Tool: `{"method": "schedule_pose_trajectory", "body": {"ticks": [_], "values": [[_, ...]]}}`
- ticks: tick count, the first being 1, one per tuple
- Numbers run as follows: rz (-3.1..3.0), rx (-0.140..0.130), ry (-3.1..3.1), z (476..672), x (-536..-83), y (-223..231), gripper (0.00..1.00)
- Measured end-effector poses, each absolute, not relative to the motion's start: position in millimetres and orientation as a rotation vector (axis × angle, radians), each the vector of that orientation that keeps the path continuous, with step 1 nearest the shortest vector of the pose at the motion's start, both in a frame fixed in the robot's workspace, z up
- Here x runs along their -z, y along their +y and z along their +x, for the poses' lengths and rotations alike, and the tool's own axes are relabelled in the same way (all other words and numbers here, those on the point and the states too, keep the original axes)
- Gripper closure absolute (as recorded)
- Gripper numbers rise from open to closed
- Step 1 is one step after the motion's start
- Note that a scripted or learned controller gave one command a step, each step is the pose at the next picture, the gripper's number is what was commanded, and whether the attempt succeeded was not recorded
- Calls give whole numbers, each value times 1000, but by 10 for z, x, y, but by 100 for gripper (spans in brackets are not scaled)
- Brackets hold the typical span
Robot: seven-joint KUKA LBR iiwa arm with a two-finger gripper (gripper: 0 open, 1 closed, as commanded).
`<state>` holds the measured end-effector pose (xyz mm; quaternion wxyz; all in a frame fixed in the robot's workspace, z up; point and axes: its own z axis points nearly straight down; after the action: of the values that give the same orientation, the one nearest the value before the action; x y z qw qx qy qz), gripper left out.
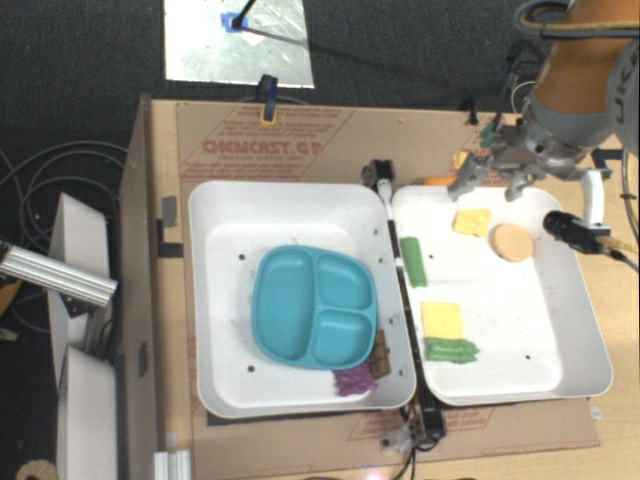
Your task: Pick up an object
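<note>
The jaws (pixel 490 180) stand apart and empty, hovering at the far edge of the right bin (pixel 560 368); the yellow block (pixel 472 222) lies just beneath them; drop straight down, centred, then close.

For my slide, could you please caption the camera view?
Pincer open above right bin holding scattered toy foods; left bin holds a blue divided plate.

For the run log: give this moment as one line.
gripper: open, above right bin far edge | held: nothing | nearest: yellow block, tan disc | blue divided plate: left bin
</note>
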<state>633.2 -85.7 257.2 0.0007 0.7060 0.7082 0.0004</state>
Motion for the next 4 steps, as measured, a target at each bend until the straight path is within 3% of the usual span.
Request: {"method": "schedule_pose_trajectory", "body": {"ticks": [1, 2, 3, 4], "values": [[2221, -2, 2216, 6550, -2455, -1367, 0], [2224, 5, 2222, 6440, -888, -1599, 0], [2213, -8, 2213, 6712, -1805, -1961, 0], [2222, 2, 2221, 6156, -1843, -1933, 0]]}}
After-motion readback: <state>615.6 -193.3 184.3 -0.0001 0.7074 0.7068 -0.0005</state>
